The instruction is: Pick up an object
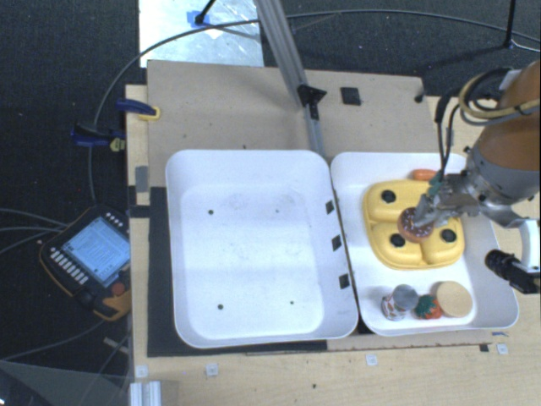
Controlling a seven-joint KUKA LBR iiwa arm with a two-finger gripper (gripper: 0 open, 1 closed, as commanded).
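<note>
Objects for picking all sit in the right bin (489, 245), five that I can count. One is a big yellow lumpy toy (397, 218) with black dots on it, lying in the middle of that bin. A small orange piece (422, 175) lies at the far side, just beyond the yellow toy. Along the near edge there are three small things close together: a grey and silver piece (399, 301), a red and green one (427, 308) touching it on the right, and a round tan disc (455, 299) further right.

One arm (507, 155) comes in from the right, grey with an orange band, and its jaws (420, 220) are down on top of the yellow toy, over a brownish ring-like spot there. Whether the jaws are open or closed I cannot tell from this angle.

One left bin (190, 227) sits beside the right one on the worktop (228, 100), their rims touching. A handheld pendant (89, 256) lies on the dark floor to the left.
</note>
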